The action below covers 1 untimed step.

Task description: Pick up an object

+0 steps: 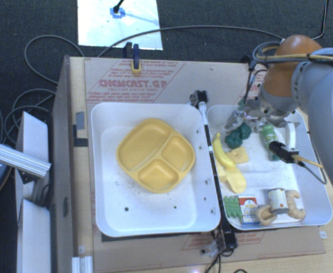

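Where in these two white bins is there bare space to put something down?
The left bin has bare floor all round the yellow plate, widest along the bin's near edge. The right bin is crowded; one small patch lies between the banana and the can.

Two white bins, one yellow plate, one banana, one can, one dark green lump, one printed card

even overhead light, faint shadow round the yellow tray, white bins kinda blown out, glare on the sheet past the bench's far edge
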Tool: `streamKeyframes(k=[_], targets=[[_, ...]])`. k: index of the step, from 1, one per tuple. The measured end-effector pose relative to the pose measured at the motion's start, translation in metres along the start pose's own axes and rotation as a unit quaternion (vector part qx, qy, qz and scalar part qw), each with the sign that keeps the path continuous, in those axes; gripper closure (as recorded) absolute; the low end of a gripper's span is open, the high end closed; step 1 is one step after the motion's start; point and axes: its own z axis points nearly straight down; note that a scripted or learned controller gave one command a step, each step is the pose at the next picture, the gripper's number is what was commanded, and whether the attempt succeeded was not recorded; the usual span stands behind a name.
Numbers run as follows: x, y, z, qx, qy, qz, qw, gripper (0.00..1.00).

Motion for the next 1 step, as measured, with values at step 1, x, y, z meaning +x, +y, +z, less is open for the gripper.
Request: streamKeyframes(k=[1], targets=[[0.0003,0.0013,-0.0115,-0.002,0.000,-0.001,1.0000,1.00]])
